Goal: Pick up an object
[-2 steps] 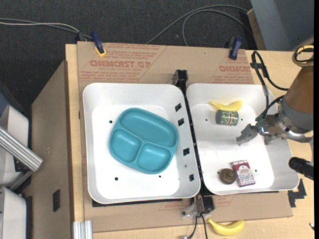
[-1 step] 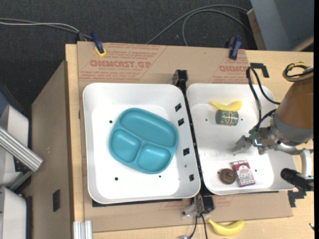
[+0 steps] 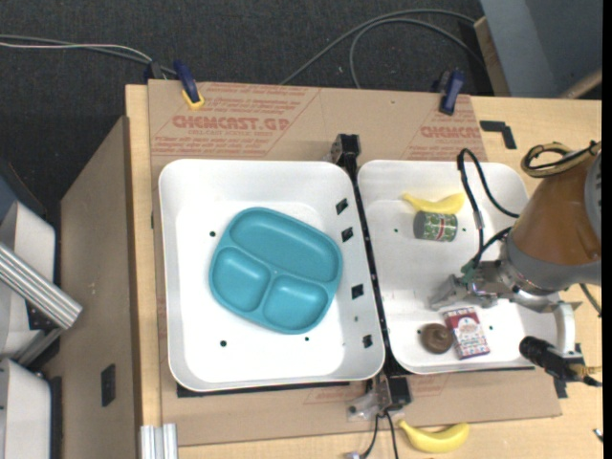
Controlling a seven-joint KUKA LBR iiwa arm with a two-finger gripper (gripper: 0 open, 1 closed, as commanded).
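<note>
Now the gripper (image 3: 461, 290) hovers just above the red box (image 3: 466, 333), before any grasp.
Whether its jaws are open cannot be told; next, a descent onto it.

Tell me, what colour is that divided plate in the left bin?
Turquoise blue plate, in the camera view.

Your bench sits on a dark carpeted floor, seen from above.

You see dark grey carpet (image 3: 239, 27) across the top, with thin cables (image 3: 382, 36) looping over it. The light wooden bench (image 3: 96, 256) carries a brown cardboard sheet (image 3: 277, 113) printed in red lettering, held at its far edge by two blue-and-yellow clamps (image 3: 188, 86). An aluminium rail (image 3: 33, 285) lies at your left edge, and a grey panel (image 3: 545, 27) leans in the upper right corner.
</note>
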